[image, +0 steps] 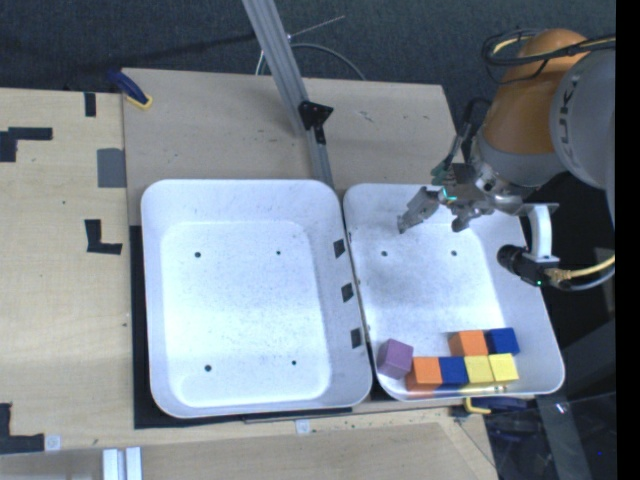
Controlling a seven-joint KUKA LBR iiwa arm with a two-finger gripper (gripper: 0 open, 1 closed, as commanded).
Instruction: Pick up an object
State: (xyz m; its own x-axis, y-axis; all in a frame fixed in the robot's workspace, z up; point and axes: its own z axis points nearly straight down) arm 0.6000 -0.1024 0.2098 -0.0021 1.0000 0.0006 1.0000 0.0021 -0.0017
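Pale wood tabletop (230, 118) is spread under two white bins. Small blocks (462, 360), judged light, stiff and best pinched across flat sides, are clustered in the right bin's (420, 278) near corner. Fingers (412, 215) are seen spread, holding nothing, at its far edge.

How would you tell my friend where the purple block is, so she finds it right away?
Look at the right bin of the two white ones, and go to its near edge, where a bunch of small blocks sits together. The purple block is at the left end of that bunch, closest to the other bin. It is the only purple one and sits turned at an angle, while the orange, blue and yellow ones line up in rows.
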